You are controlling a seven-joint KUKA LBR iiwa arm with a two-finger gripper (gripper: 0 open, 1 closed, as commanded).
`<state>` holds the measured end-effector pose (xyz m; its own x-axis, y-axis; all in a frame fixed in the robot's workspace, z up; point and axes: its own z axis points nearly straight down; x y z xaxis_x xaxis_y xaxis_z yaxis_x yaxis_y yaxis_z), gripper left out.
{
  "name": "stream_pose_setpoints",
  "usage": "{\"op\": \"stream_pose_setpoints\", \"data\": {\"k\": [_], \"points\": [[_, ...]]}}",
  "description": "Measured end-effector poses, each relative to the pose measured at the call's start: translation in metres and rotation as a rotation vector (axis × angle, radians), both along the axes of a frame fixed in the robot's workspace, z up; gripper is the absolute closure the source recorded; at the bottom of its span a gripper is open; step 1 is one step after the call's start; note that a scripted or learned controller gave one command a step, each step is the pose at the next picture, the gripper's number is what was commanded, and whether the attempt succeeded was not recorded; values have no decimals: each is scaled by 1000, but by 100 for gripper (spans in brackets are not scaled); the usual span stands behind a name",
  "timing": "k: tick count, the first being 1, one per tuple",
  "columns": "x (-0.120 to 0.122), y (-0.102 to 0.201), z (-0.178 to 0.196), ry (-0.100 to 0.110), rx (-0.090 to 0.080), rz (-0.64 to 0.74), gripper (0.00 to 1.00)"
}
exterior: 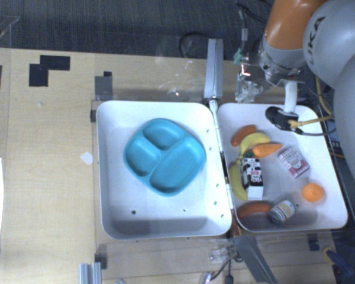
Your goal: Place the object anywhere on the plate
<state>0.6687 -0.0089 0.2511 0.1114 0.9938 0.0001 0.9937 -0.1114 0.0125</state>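
On the pale counter [47, 158] two white bins are set side by side. In the left bin [109, 182] a blue divided plate [164, 155] with three compartments is laid near the middle, flat on the floor of the bin.

The loose items are gathered in the right bin [322, 138]. Along its left wall a yellow banana [255, 139] is curved, with a reddish sausage [244, 134] just behind it and a carrot [267, 149] touching its upper end. A black-and-white carton [252, 173] is set beside the banana, and a second sausage [253, 208] lies at the front wall next to a tipped can [282, 212]. Further right a pink-and-white packet [293, 161] and an orange [312, 192] are seen, well apart.

The gripper [247, 90] is held over the back rim of the right bin; whether its jaws are spread or pressed together cannot be told. The grey arm [337, 34] is seen at the upper right.
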Motion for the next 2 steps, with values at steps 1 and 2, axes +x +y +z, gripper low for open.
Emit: {"op": "stream_pose_setpoints", "data": {"k": [1, 2], "points": [[-39, 71, -63, 10, 2, 68, 100], [-94, 86, -65, 7, -1, 417, 100]]}}
